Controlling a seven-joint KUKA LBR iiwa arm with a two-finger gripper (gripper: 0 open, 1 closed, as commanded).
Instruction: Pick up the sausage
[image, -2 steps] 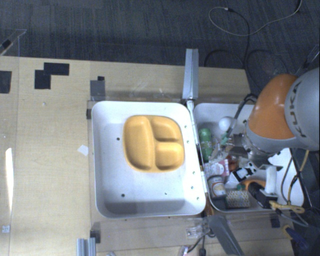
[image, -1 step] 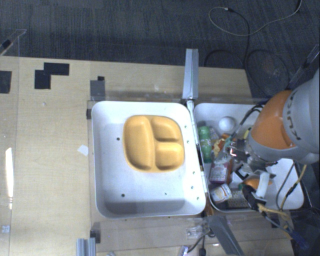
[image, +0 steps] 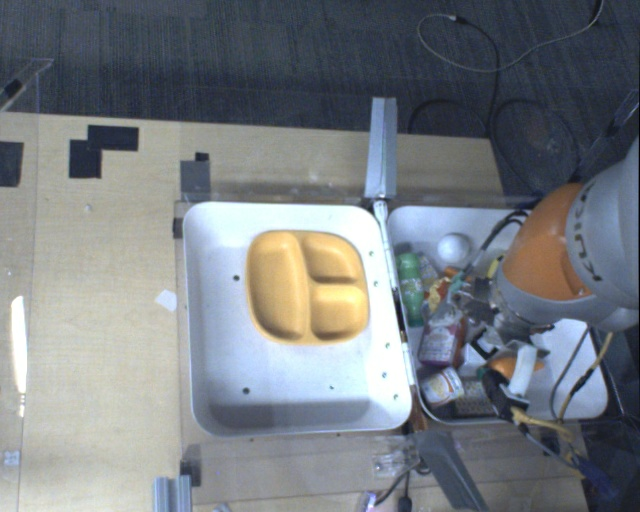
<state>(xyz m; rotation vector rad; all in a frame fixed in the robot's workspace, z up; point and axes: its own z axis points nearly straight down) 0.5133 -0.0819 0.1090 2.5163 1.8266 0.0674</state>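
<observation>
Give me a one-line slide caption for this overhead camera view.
Grey arm reaches over the cluttered right bin; a yellow divided tray sits in the left bin.

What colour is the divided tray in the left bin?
Yellow-orange; the divided tray shows plainly in the camera view, inside the left bin.

A yellow tray (image: 305, 285) lies in the white left bin (image: 215, 300).

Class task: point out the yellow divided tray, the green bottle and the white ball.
Yellow divided tray (image: 305, 285), camera view, on its central divider.
Green bottle (image: 409, 274), camera view, on its body.
White ball (image: 453, 246), camera view, on its top.
</observation>
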